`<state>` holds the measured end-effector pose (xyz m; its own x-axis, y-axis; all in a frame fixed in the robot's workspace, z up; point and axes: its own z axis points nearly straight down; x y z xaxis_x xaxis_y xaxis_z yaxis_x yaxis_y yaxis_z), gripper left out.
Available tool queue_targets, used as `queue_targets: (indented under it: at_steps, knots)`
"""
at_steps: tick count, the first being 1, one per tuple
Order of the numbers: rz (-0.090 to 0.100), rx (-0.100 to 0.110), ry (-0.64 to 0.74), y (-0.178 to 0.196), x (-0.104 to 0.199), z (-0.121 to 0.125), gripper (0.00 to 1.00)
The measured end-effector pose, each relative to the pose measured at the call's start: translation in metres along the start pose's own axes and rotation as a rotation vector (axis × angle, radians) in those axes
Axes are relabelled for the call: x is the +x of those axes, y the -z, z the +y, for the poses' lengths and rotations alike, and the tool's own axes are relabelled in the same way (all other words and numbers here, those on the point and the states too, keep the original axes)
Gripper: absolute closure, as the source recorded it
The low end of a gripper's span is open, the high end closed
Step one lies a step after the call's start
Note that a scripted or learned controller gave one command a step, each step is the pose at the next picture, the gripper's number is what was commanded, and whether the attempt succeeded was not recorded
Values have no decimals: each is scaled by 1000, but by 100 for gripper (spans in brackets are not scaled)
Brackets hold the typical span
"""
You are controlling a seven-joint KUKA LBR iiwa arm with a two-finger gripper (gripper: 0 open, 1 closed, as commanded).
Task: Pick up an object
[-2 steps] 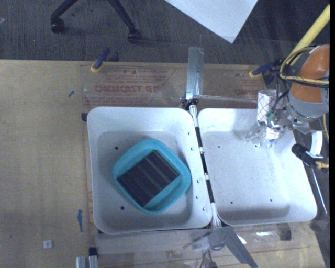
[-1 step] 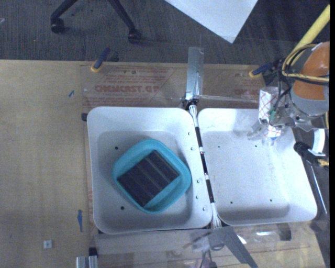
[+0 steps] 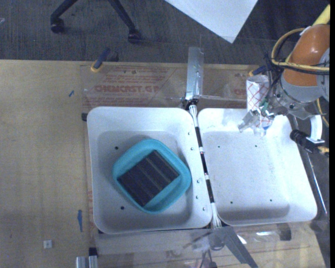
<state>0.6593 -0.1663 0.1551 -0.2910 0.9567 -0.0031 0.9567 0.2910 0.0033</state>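
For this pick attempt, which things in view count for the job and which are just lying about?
Job:
- blue container in the left bin
- gripper over the right bin's far edge
- arm

Lying about:
- orange clamp on the bench
- chair base
- white sheet on the floor

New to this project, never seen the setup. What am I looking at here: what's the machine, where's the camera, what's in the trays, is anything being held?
One camera looks down at a slant on a wooden bench. Two shallow white bins sit side by side. The left bin holds a blue container with a dark ribbed block inside it. The robot arm, grey with an orange band, reaches in from the right. Its end effector is over the far edge of the right bin. Something white with a red criss-cross pattern sits beside it; whether that is gripped is unclear from this angle.
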Motion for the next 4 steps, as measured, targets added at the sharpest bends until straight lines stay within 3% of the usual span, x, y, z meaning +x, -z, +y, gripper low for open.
queue_targets:
  at_steps: [1,2,3,4]
  knots:
    - [0,0,0,0,0,0,0]
    - [29,16,-77,-59,-48,-6,0]
    - [31,23,-75,-49,-47,-6,100]
    - [3,3,4,12,19,15,100]
